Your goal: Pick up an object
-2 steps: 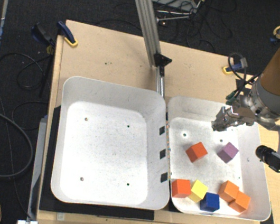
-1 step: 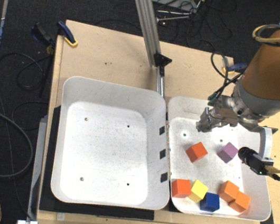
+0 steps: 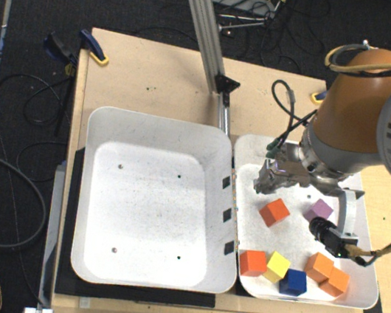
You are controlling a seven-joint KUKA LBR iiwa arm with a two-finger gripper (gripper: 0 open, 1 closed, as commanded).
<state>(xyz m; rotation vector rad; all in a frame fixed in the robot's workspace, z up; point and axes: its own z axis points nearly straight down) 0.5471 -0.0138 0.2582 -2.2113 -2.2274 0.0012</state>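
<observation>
My gripper [image 3: 269, 182] hangs over the upper left part of the right bin [image 3: 255, 155], just above and to the left of an orange cube [image 3: 274, 212]. Nothing shows between its dark fingers. A purple block [image 3: 320, 209] lies to the right of that cube, partly under the arm. Along the bin's front edge sit an orange-red cube [image 3: 253, 262], a yellow cube [image 3: 277, 266], a blue cube [image 3: 294, 282] and two orange blocks [image 3: 328, 274].
The left bin [image 3: 92, 171] lies beside the right one, sharing a middle rim with black clips [image 3: 229, 214]. A slanted metal pole [image 3: 206, 30] crosses the bench top. A blue and yellow clamp [image 3: 92, 44] sits at the bench's far left corner.
</observation>
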